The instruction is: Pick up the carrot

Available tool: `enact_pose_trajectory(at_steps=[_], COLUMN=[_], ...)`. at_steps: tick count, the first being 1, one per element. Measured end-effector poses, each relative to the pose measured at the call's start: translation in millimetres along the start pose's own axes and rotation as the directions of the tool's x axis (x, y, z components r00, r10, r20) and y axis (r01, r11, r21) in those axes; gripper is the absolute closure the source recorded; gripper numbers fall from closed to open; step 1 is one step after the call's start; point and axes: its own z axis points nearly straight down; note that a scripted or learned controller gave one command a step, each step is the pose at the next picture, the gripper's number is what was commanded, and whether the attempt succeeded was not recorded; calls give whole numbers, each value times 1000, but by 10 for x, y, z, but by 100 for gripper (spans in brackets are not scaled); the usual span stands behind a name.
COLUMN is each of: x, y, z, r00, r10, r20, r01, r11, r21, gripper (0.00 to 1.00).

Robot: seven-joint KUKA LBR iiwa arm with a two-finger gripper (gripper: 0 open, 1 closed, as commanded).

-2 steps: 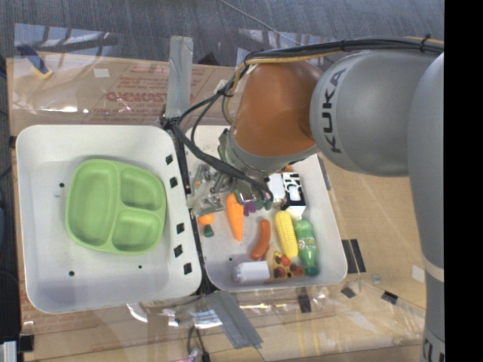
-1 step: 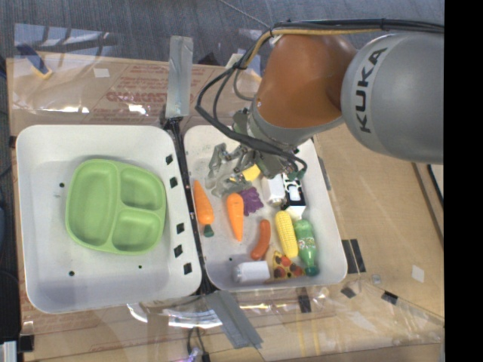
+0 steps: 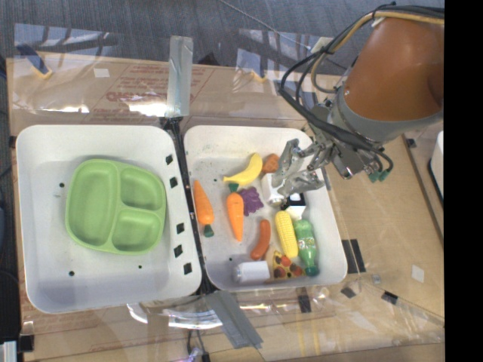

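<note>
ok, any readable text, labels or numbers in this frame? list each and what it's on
Nothing can be read.
Cardboard sheet behind the bins: faint reddish print, too blurred to read.
Green bottle in the right bin: pale label, too small to read.
Green plate in the left bin: no markings seen.

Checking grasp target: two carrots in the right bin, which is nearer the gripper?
The carrot mid-bin, beside the purple grapes. The other carrot lies along the bin's left wall, farther from the gripper.
</note>
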Motion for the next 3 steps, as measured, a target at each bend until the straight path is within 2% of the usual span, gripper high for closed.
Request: enact_pose_trajectory(at_steps=[1,2,3], x=[136,-3,-96], y=[684,1491,1095], z=[541,1377,1350], r00=[875,888,991], r10=[485,460,137], r20=[-16,-22,-10], r01=[-485,-460,-137], r11=[875,888,991], r21=[-4,-4,-8], gripper=[100,100,100])
